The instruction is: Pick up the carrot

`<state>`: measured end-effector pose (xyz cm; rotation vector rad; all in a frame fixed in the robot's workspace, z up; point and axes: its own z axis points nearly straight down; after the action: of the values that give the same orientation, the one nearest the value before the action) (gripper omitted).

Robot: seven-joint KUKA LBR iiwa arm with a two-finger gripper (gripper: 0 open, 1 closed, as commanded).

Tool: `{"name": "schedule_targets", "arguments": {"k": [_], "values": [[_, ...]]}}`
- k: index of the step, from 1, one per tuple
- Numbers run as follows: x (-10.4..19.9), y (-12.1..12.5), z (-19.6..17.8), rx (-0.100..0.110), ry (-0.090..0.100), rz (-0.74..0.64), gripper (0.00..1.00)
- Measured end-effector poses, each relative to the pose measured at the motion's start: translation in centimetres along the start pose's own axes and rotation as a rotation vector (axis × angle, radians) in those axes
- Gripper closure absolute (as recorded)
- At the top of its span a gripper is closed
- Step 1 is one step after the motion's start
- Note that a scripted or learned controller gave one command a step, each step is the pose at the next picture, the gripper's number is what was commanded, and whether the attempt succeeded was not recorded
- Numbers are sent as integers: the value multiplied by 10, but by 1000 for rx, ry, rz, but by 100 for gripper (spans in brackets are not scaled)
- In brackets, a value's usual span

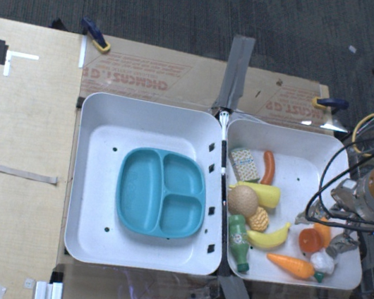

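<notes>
Carrot, the orange tapered plastic one (290,266), lies at the front of the right white bin (295,143), touching a yellow banana (268,237) – the gripper (325,238) hangs just above its green end (jaws hidden, I cannot tell their state). A descent may push the small orange cup (311,239) – or pinch only the tip.

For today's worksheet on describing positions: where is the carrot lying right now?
The carrot lies in the right bin, near its front edge, just below the banana and right of the green bottle.
</notes>
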<state>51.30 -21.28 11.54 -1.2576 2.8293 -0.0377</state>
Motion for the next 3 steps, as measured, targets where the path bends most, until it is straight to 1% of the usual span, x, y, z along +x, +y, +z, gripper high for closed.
{"name": "schedule_targets", "arguments": {"k": [1,2,3], "values": [[1,-6,-10,16,-3,2,100],[-12,-26,-106,-24,39,706,100],[-12,-26,-106,-24,39,707,0]]}}
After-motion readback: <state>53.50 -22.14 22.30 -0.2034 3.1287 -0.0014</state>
